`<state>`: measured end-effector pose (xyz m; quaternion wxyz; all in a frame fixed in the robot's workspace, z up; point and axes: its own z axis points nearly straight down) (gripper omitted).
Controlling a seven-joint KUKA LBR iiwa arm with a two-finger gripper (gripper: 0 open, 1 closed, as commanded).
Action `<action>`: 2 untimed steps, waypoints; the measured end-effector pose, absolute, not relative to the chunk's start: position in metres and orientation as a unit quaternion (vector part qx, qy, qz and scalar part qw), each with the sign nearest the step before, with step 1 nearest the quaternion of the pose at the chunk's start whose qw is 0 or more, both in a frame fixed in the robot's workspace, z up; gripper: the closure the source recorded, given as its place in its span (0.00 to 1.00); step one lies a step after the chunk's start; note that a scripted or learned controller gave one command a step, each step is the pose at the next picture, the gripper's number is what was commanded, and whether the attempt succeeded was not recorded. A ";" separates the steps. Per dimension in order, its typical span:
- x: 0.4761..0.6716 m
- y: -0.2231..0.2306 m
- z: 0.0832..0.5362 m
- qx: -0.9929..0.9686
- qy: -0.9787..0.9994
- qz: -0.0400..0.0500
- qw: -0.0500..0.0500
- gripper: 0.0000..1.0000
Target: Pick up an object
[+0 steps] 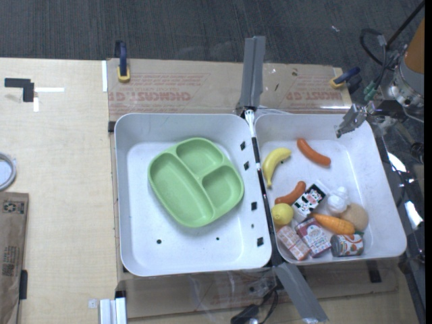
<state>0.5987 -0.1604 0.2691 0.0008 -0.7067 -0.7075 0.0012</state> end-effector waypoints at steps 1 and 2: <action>0.626 -0.160 0.095 -0.686 -0.728 0.000 0.000 0.00; 0.626 -0.161 0.104 -0.686 -0.727 0.001 -0.001 1.00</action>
